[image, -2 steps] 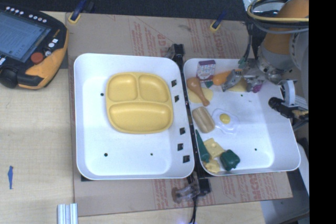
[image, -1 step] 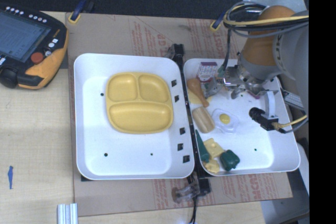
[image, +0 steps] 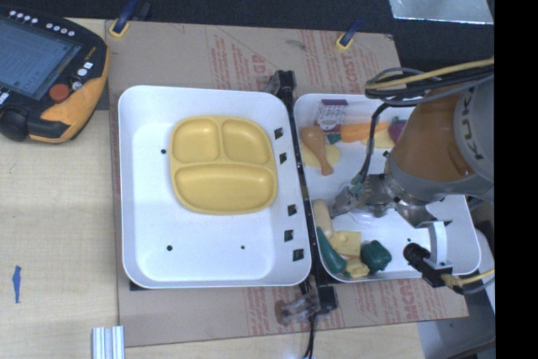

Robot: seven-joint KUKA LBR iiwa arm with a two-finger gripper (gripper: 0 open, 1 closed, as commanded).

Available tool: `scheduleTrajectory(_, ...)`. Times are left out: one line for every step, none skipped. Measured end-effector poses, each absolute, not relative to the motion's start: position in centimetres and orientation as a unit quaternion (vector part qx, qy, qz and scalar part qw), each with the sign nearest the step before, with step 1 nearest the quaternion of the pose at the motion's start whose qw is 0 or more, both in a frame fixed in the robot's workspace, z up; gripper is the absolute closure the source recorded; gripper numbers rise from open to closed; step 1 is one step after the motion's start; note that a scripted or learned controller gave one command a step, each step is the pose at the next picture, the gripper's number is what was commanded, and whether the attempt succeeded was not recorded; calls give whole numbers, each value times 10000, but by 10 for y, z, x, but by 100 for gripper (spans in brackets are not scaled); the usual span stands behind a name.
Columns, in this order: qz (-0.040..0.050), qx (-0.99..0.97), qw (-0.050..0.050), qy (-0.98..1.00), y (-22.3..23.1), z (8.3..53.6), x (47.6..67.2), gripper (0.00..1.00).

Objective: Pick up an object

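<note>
Operator, your gripper (image: 351, 199) is low inside the right bin (image: 467, 241), at its middle, on the end of the arm (image: 437, 139) that enters from the right. Whether anything sits in it, or how far it is spread, you cannot tell from this view; the metal parts blur together against the white floor. Nearest to it, just below and left, lie a yellow block (image: 343, 244) and a dark green piece (image: 375, 253), touching each other near the bin's lower left corner, with a green-edged item (image: 329, 261) along the wall beside them. A long dark-and-tan object (image: 322, 216) lies against the left wall, its long axis running roughly up and down the view. Above the gripper, a tan drumstick (image: 316, 145) lies with its long axis slanting from upper left to lower right, thick end toward the top. An orange carrot-like piece (image: 366, 131) lies across the bin's upper part, long axis left to right. A small purple-striped packet (image: 333, 108) sits near the top wall. The left bin (image: 143, 181) holds a yellow divided plate (image: 224, 164). A control pendant (image: 46, 76) rests at the bench's upper left.
</note>
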State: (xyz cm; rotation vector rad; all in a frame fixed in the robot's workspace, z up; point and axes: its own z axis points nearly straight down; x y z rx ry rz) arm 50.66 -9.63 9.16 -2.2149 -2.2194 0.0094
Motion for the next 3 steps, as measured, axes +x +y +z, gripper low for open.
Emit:
scheduleTrajectory(-4,-7055,-15,-7087,-114,93,570,0)
scheduleTrajectory(24,-7063,31,-7079,-125,91,529,0)
scheduleTrajectory(-12,-7048,-25,-7094,-127,93,613,0)
